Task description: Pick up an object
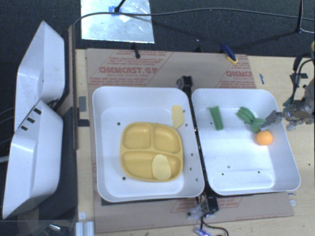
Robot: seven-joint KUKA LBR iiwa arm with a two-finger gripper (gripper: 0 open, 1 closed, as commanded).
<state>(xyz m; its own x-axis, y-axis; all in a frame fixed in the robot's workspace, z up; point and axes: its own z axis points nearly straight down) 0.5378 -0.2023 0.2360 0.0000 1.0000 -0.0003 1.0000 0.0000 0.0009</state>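
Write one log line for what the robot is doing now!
gripper: over right bin, nothing seen held | nearest: orange ball, green toy | left bin: yellow tray

The arm (306,100) is cut off by the picture's right edge just beyond the right bin (231,181), so little past its wrist can be made out. The gripper (273,118) at that bin's right rim is too small and blurred to read. Left of the left bin (106,181), white housings (34,127) run off the frame.

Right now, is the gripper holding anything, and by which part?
Nothing is visibly held. The gripper sits at the right bin's edge, beside the green piece and orange ball.
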